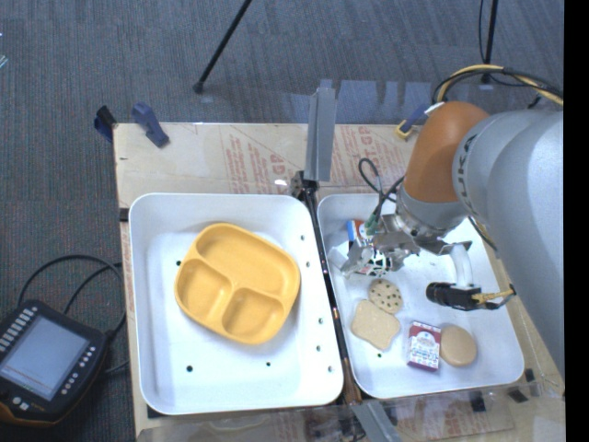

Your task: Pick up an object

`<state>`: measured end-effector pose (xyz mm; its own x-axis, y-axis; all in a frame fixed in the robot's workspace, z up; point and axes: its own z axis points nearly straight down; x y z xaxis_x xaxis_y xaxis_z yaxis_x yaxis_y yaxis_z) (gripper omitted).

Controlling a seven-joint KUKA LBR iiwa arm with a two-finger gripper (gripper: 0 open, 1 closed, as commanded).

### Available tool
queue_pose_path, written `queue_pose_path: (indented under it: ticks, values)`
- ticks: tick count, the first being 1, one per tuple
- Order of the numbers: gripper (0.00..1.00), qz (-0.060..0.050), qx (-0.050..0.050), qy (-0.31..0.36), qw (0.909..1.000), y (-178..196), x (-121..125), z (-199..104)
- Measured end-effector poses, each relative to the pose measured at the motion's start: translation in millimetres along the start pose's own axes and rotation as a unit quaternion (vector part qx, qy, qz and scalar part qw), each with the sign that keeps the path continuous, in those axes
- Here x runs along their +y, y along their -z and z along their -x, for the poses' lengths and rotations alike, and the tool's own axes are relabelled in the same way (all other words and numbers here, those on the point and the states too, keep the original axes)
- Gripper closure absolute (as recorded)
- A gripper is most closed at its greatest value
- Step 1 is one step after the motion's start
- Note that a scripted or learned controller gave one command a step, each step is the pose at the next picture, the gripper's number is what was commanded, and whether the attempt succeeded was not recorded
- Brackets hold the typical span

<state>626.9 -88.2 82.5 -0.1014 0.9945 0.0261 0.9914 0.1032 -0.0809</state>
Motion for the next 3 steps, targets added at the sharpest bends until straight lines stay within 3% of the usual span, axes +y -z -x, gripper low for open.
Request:
queue_pose_path:
  ticks: [1,2,3]
  values:
    - [0.0,0.037,-0.009,-0.076,0.9964,5.6,14.8,7.0]
    - [0.0,0.038,-0.008,-0.076,0.9963,-4.4,-99.3,39.3]
    - [0.0,0.038,-0.008,-0.082,0.9959,-6.9,-158.3,50.1]
